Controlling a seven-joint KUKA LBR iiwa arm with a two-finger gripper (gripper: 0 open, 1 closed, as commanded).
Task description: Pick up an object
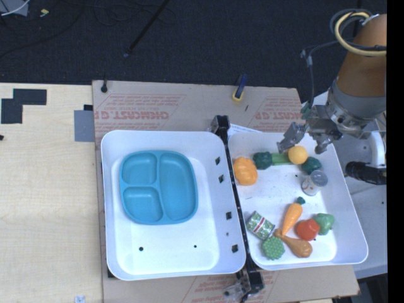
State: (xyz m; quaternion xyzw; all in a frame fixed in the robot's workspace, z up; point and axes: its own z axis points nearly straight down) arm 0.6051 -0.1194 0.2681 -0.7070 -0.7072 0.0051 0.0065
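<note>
My gripper [305, 141] hangs over the far edge of the right bin [353, 232], its two fingers spread open. Just below and between the fingers lies a yellow lemon [298, 154], apart from them as far as I can see. A green vegetable [267, 160] lies to the lemon's left and a dark green piece [310, 165] to its right. An orange fruit [245, 170] rests near the bin's left wall. Nothing is between the fingers.
Nearer in the right bin lie a small grey round thing [314, 180], a carrot [291, 216], a red tomato [307, 229], a green pepper [324, 221], a green-and-white can [259, 224], a green ball [273, 248] and a drumstick [298, 246]. The left bin [126, 251] holds a blue divided plate [158, 187].
</note>
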